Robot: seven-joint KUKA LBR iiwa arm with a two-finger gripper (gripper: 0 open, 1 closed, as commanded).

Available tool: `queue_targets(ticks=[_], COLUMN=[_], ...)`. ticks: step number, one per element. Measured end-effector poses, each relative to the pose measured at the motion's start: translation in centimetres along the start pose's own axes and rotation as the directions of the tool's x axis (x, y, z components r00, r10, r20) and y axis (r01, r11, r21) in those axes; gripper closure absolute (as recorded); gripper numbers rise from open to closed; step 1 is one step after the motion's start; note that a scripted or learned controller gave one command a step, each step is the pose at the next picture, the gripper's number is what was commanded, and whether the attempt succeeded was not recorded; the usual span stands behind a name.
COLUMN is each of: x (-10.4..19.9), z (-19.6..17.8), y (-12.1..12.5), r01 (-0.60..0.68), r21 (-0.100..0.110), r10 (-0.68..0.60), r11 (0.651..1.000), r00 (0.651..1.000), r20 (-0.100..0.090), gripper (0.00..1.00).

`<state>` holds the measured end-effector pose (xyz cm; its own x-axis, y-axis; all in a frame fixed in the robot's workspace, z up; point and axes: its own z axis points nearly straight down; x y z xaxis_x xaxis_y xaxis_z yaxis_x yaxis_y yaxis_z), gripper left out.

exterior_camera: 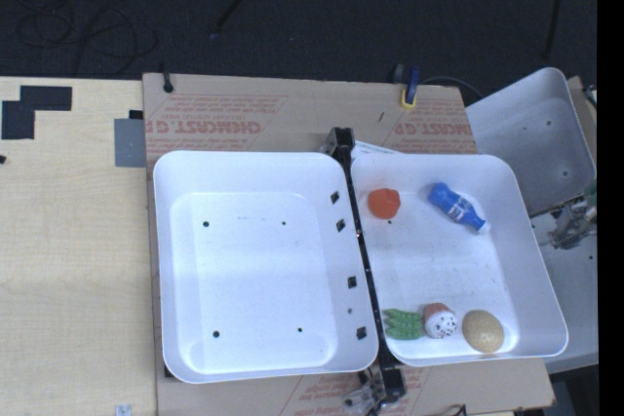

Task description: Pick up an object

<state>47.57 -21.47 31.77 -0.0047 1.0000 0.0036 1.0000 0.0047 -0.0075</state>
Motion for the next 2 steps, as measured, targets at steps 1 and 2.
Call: queue_targets(ticks=[1, 2], x=[0.1, 0.1], z=[0.4, 2.0], y=[0.0, 0.0], r01=[-0.002, -0.005], r21=[-0.005, -0.005], r10=[0.002, 0.005], r11=[1.000, 1.000], r00=[1.000, 1.000], r20=[0.003, 0.003], gripper=[1.00, 1.00])
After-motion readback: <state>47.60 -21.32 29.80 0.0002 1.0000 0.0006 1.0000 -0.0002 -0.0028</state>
